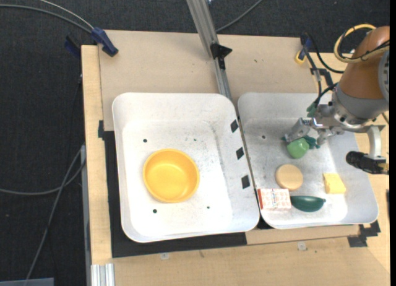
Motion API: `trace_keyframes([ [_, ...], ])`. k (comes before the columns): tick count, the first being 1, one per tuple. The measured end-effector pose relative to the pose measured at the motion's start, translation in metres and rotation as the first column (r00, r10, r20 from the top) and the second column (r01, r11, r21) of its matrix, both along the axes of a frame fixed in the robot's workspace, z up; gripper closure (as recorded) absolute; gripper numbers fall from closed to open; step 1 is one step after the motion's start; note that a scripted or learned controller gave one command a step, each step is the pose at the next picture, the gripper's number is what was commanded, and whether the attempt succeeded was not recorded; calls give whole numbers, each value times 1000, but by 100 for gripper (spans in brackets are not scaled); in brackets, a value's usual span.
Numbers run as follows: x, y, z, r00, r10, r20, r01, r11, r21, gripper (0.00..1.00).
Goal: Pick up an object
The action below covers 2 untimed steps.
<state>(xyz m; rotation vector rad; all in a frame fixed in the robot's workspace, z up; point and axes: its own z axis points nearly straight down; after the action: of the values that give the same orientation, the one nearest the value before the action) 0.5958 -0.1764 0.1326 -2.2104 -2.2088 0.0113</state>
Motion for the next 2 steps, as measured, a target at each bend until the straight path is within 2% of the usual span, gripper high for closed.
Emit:
trace_keyframes([
  [1, 4, -3, -27, 1000, -4, 22, 4, 1000, -9, 0],
  [2, 1, 1, -24, 1000, 0, 8, 0, 1000, 0, 100],
])
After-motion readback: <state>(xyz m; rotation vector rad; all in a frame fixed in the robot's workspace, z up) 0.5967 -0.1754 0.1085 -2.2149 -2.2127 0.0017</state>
